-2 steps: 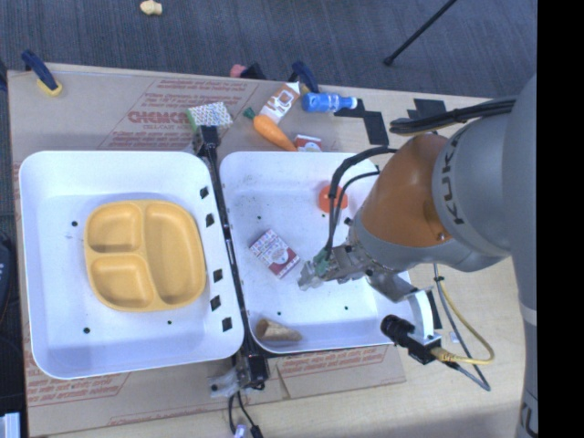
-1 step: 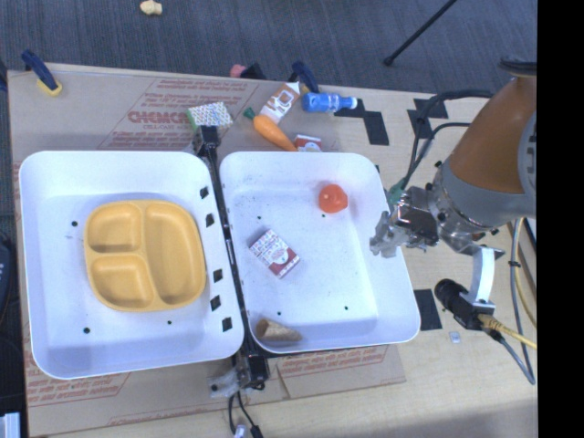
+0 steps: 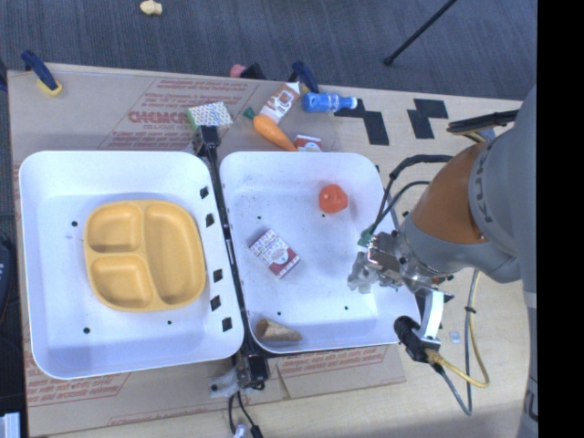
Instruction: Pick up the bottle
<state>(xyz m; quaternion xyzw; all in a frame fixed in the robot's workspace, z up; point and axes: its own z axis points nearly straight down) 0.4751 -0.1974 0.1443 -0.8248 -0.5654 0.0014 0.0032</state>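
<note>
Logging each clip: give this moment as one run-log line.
task: pick up bottle | gripper: low at right bin's right edge | bottle: on bench beyond bins, untouched | status: not picked

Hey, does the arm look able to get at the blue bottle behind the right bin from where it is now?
Probably yes. The bottle lies on the bench beyond the right bin, with nothing on top of it. The gripper is low over that bin's right side, so it must rise and cross the rim. A carrot lies nearby.

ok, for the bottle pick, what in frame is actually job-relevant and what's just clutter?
Job:
blue bottle, lying on the bench behind the bins
end effector, low at the right bin's right edge

Clutter:
yellow divided plate, left bin
small red-and-white box
red round item
carrot
</note>
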